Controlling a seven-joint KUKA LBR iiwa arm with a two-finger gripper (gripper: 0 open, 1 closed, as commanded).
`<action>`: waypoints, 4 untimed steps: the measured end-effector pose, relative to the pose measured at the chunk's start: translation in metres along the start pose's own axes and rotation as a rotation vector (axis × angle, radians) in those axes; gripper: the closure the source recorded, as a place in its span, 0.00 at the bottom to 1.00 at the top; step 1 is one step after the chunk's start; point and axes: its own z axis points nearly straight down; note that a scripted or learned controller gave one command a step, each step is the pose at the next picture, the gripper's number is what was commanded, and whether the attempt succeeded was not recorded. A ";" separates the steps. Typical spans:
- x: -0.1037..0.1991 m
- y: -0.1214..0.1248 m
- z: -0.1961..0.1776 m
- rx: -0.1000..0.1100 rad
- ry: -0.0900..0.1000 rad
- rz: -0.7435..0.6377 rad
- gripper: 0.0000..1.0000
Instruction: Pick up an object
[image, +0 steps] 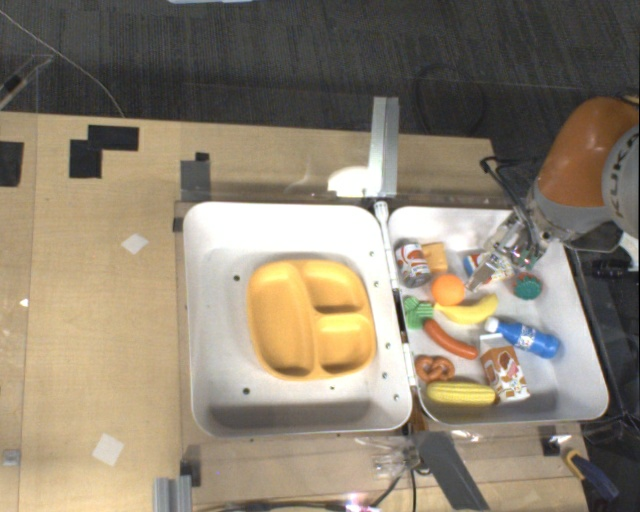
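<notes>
Pincer down in the right bin, over the toys.
The left bin holds a yellow divided tray. The right bin holds a can, an orange ball, a red sausage, a blue bottle, a pretzel and a carton. The yellow banana curves left-to-right mid-bin, just below the pincer; whether the pincer is wide or closed is hard to tell.

Bench and floor, overhead view
Light wooden bench with black tape patches; dark grey carpet behind; thin cables trailing.
</notes>
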 end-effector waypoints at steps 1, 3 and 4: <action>-0.011 -0.012 -0.038 0.000 -0.002 -0.021 0.00; -0.013 -0.009 -0.051 -0.004 -0.010 -0.026 1.00; -0.020 -0.019 -0.003 -0.002 -0.005 0.244 1.00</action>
